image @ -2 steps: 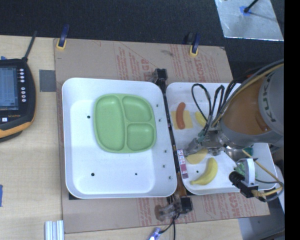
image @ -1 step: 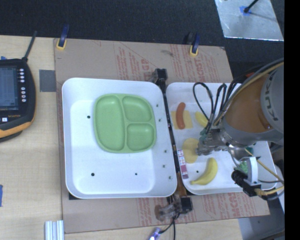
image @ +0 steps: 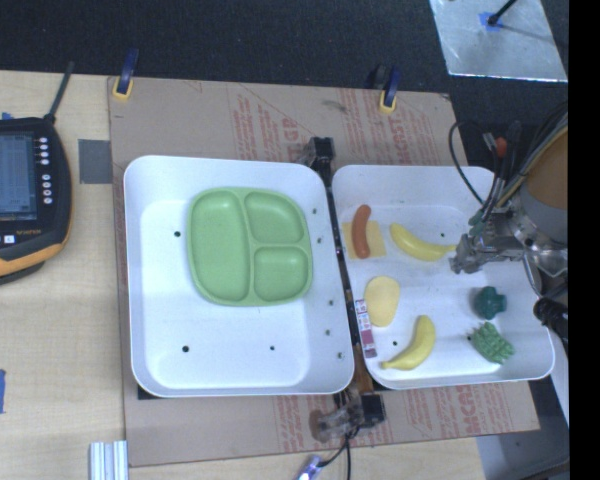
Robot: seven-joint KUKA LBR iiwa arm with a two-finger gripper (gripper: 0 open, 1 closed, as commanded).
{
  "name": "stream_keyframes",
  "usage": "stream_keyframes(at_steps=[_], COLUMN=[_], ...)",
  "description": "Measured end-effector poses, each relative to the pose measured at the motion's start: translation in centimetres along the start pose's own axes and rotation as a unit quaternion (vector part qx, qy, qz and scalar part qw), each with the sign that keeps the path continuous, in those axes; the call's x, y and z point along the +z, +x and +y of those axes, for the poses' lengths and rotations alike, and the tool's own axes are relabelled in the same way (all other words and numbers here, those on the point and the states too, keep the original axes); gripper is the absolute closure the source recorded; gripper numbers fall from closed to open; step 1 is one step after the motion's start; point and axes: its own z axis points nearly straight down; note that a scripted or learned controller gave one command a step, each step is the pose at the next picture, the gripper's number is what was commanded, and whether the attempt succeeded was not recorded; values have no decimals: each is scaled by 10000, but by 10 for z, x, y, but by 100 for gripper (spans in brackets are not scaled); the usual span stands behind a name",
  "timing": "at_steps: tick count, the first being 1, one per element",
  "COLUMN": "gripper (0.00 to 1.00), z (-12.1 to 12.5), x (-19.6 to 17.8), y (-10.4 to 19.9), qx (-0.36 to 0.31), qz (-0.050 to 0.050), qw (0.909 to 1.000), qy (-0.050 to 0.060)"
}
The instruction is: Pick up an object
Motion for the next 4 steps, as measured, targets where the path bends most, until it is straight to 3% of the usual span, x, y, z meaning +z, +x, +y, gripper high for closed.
stream_keyframes(at_steps=[1,2,3,4], gripper=[0,0,100,100], z=[0,-49,-49,-38], x=[0,74,64,-28], y=[0,37,36,-25], qx=[0,-16,-33,2], qz=[3,9,3,1], qw=[10000,10000,10000,10000], qy=[4,18,27,-3])
